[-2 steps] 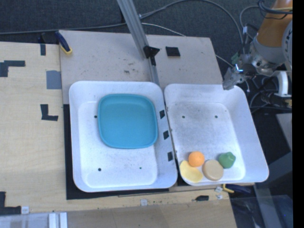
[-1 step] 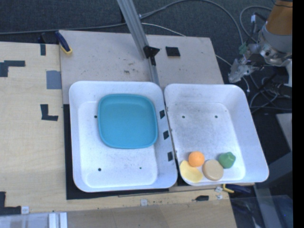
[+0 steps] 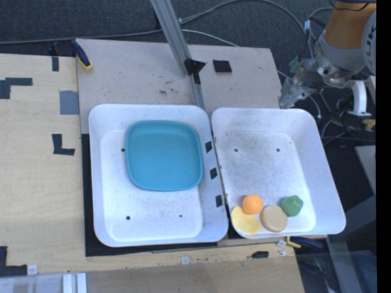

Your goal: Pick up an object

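Clustering in the near corner of the right-hand shallow white plastic bin point(image 3: 305, 127) are four small pieces: a flat pale-yellow disc point(image 3: 243, 223), a round tan puck point(image 3: 274, 218) touching it, a small orange ball point(image 3: 252, 204) just behind them, and a green lumpy toy point(image 3: 292, 205) beside the puck. Hanging past that bin's far right corner, well apart from the cluster, the grey two-finger gripper point(image 3: 292, 93) is sitting too blurred and small to say how it is set, so whether it is released or clenched cannot be told. Judging by this, the objects are lying towards the camera from the gripper, diagonally across the bin, while a square teal plastic plate point(image 3: 164, 155) is resting in the left-hand white bin point(image 3: 104, 163) beside it.
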`<state>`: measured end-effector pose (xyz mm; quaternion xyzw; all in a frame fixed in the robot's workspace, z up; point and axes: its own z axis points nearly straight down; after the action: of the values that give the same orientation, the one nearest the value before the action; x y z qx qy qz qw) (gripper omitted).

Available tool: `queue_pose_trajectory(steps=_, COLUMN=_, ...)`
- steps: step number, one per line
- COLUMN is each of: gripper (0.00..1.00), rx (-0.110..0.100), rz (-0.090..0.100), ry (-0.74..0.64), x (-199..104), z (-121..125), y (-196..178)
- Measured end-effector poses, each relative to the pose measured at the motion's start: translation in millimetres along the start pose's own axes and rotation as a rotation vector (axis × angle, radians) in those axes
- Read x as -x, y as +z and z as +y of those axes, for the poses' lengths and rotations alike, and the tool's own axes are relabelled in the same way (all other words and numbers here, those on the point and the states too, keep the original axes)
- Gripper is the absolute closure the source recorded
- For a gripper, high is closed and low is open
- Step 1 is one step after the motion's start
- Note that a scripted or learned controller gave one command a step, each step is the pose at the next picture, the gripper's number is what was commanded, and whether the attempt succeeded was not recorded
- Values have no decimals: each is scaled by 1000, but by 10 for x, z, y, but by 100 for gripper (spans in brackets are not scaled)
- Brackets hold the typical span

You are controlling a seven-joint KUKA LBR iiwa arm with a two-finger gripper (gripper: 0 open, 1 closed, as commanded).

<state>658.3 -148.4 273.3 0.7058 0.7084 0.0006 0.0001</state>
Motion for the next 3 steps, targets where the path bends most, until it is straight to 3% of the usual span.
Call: queue_pose_trajectory(steps=3, gripper=100, rx=-3, rz=0, ry=0, x=-1573, z=-370, y=467)
